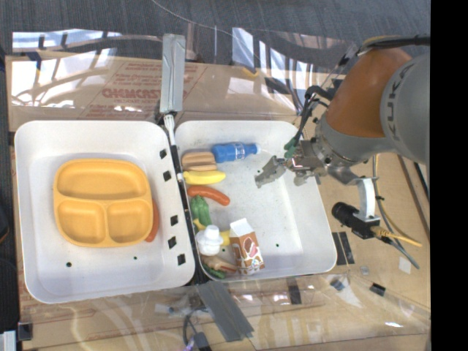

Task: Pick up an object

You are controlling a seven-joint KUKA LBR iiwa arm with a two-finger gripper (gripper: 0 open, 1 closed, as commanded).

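so far nothing's picked up: my gripper (272,171) hangs over the bare middle of the right bin (311,229), fingers spread w/ nothing btwn them, and the objs, e.g. blue bottle (235,152) and banana (204,177), lie along its left side.

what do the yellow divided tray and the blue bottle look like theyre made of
Yellow divided tray: looks like moulded plastic, matte to slightly glossy, with rounded compartment walls and even colour. Blue bottle: seems to be plastic, probably a toy; it is glossy, with a pale band that may be a label. Too small to be sure.
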